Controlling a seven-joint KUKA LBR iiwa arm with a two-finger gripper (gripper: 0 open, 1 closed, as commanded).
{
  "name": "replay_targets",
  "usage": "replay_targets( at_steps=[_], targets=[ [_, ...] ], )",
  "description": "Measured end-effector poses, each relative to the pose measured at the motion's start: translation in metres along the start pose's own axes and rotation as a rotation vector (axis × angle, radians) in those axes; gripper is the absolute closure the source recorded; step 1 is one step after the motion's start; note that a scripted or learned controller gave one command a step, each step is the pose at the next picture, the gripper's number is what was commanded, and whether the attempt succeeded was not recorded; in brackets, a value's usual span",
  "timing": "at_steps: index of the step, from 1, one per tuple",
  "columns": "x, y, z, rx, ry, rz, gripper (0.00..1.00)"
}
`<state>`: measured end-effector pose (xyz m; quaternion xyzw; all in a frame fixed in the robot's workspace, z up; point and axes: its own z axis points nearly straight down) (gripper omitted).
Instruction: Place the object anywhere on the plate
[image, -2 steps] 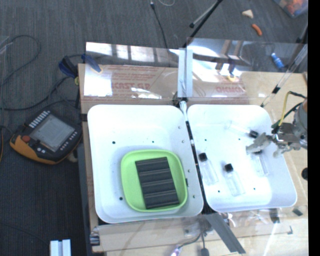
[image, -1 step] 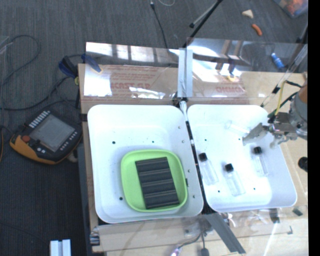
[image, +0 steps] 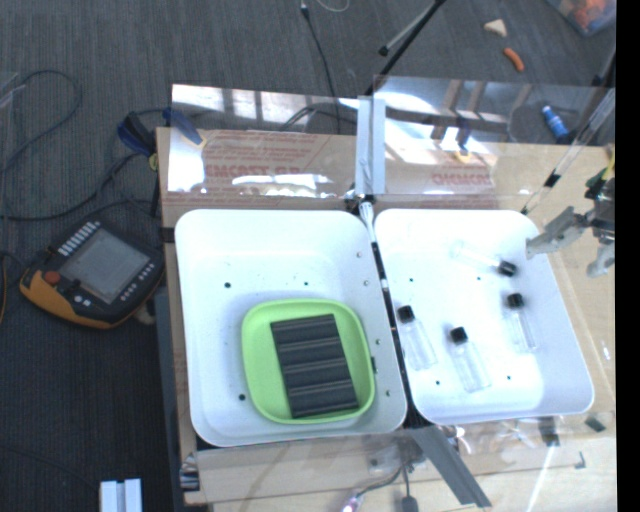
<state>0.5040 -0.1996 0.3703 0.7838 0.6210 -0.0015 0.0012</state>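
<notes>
Nearest the camera, along the bench's front edge, sit two shallow white bins side by side. Left bin (image: 200, 300) carries a light green plate (image: 258, 325) with rounded corners, set toward the bin's front edge and a little right of its middle. On the plate lies a dark grey ribbed block (image: 314, 365), a rectangle with grooves running across it, covering most of the plate's centre. Right bin (image: 560, 380) carries four small clear vials with black caps, all lying on their sides and well apart from the plate. One vial (image: 415, 335) lies near the bin's left edge, cap toward the back. A second vial (image: 466, 360) lies near the middle of the bin, closer to the front edge. A third vial (image: 520, 320) lies toward the right edge. A fourth vial (image: 482, 257) lies toward the back right corner, its clear body hard to make out against the white floor. None of the vials touches another. Behind both bins a cardboard panel (image: 270, 160) with red printing stands along the bench's back edge. At the far right, beside the right bin's back right corner, part of the gripper (image: 585, 235) reaches in; whether it is spread or closed cannot be told from this view, and nothing is seen held in it. On the dark floor left of the bench rests a handheld control pad (image: 95, 275) with a grey screen.
</notes>
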Motion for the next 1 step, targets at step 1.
replay_targets(
  at_steps=[1],
  targets=[
    [0.0464, 0.0211, -0.0645, -0.001, 0.0, -0.105, 0.0]
  ],
)
